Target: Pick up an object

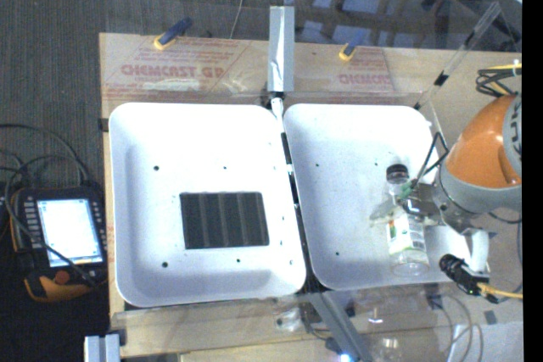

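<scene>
A clear plastic bottle with a black cap and a white and green label lies in the right bin, near its right wall. Its cap points toward the back. My gripper is low over the bottle's upper part, just below the cap, and hides part of it. The grey arm with its orange band reaches in from the right. A dark grey ribbed rectangular block lies flat in the middle of the left bin, far from the gripper.
A metal divider post stands behind the seam between the bins. Cables and a black fitting hang at the right bin's front right corner. A handheld pendant lies on the floor at left.
</scene>
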Available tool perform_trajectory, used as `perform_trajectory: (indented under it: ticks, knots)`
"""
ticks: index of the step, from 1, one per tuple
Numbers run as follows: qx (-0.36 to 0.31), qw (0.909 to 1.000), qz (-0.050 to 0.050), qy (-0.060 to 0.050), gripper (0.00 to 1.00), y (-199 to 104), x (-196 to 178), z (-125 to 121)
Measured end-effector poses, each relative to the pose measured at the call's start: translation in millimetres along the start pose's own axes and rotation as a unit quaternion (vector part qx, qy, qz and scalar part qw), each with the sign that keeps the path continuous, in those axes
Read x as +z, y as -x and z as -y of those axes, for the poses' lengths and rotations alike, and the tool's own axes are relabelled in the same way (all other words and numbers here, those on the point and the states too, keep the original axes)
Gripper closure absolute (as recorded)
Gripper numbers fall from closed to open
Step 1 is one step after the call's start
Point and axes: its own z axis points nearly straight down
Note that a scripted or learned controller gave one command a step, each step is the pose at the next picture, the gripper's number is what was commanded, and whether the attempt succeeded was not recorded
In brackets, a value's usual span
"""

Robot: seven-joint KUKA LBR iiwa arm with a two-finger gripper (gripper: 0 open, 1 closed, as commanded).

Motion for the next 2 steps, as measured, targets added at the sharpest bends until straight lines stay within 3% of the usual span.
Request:
perform_trajectory:
  ticks: [1, 2]
  knots:
    - [0.054, 0.9985, 0.001, -0.002, 1.0, -26, -11, 6]
    - [0.046, 0.9989, 0.002, -0.002, 1.0, -96, -87, -34]
